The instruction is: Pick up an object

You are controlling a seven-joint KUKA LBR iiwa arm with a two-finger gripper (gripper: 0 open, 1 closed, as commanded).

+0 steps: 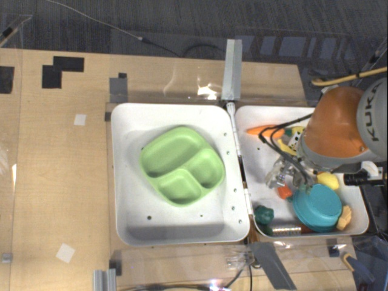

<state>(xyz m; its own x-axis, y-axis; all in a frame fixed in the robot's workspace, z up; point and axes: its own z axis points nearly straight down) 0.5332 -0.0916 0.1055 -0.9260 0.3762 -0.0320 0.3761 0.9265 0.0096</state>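
- The arm point(339, 129) reaches in from the right over the right bin point(254, 121), its orange band above the wrist
- The gripper point(284, 177) hangs low near the middle of that bin, its metal fingers pointing down and to the left
- The fingers are a blurred tangle here, so I cannot tell whether the claw is wide or narrow, nor whether anything sits between them
- A small orange piece point(283, 192) lies just below the fingertips, perhaps touching them
- A blue bowl point(317, 207) sits just beside the gripper toward the bin's lower right, with a yellow object point(328, 180) at its upper edge and another yellow piece point(345, 217) at its right
- A dark green object point(264, 214) lies near the bin's lower left corner, beside a thin brown stick point(285, 228) along the front wall
- An orange carrot-like shape point(262, 129) rests at the bin's top, partly under the arm
- The left bin point(130, 220) holds a green divided tray point(182, 164), set at a tilt across the middle
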